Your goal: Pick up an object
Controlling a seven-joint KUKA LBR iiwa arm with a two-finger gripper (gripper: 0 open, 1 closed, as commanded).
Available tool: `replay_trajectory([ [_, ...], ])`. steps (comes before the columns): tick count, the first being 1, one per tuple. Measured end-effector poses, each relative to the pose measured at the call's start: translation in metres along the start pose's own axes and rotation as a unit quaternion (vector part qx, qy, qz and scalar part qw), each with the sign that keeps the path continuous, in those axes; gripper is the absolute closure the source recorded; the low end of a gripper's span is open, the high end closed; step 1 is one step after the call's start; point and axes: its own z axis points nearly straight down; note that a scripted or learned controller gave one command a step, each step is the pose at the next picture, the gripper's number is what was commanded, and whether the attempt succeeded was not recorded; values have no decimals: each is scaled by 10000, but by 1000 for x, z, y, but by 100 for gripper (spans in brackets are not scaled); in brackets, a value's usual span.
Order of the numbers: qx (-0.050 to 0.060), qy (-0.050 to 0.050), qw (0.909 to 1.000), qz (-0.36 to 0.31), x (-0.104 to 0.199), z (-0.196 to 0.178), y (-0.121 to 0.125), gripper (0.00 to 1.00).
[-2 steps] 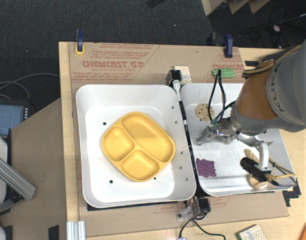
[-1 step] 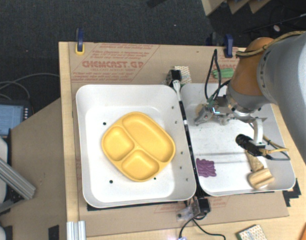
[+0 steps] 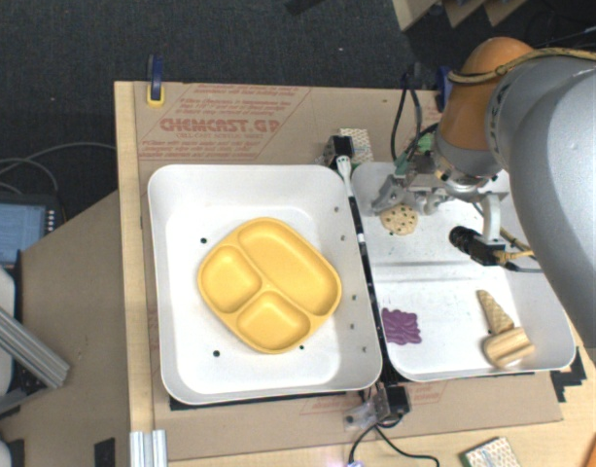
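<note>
Gripper [image 3: 406,200] low in right bin's [image 3: 443,358] far corner, over cookie [image 3: 401,221]; grip state unclear. Yellow tray [image 3: 268,285] in left bin [image 3: 171,261].

Pale brown bench board [image 3: 229,125] with red "CHEMCAST" print near its far edge, lying on dark carpet [image 3: 229,17]. Small blue clamp [image 3: 157,81] at the board's far left corner. Two shallow white bins side by side, touching: left bin [image 3: 171,261], right bin [image 3: 443,353]. Black clip [image 3: 339,149] at the far end of their seam. Off the board, at left: thin grey cable [image 3: 45,159], blue-lit device [image 3: 16,232], slanted aluminium rail [image 3: 25,343].
</note>
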Motion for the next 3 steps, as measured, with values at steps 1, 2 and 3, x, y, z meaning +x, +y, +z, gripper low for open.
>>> replay_trajectory([
  [1, -38, -16, 10000, 4, -1, -15, 2, 100],
  [2, -21, 16, 10000, -25, 76, -106, 11, 100],
  [3, 49, -6, 10000, 49, -15, -73, 7, 100],
])
